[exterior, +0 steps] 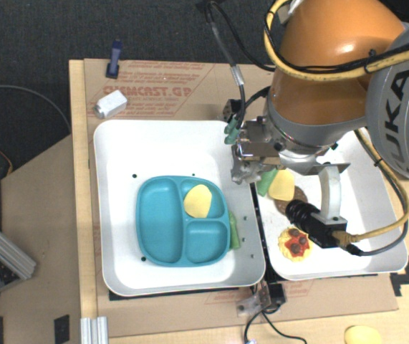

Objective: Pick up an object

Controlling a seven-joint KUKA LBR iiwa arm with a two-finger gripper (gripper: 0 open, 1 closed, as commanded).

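Observation:
My gripper (250, 169) hangs over the divider between the two white bins, below the big orange wrist band (337, 27). Just right of it in the right bin (376, 260) lie a green piece (264, 185), a pale yellow piece (283, 185) and a brown bit (299, 194). A small round red-and-yellow toy (294, 244) lies nearer the front. In the left bin (118, 163) sits a blue divided plate (168, 224) with a yellow piece (198, 201) in its upper right compartment. The arm hides much of the right bin.
A thin green strip (233, 232) lies against the plate's right edge. Behind the bins, on the cardboard, are a small white block (111, 104) and a blue object (114, 58). A yellow object (362, 334) lies off the bench at bottom right.

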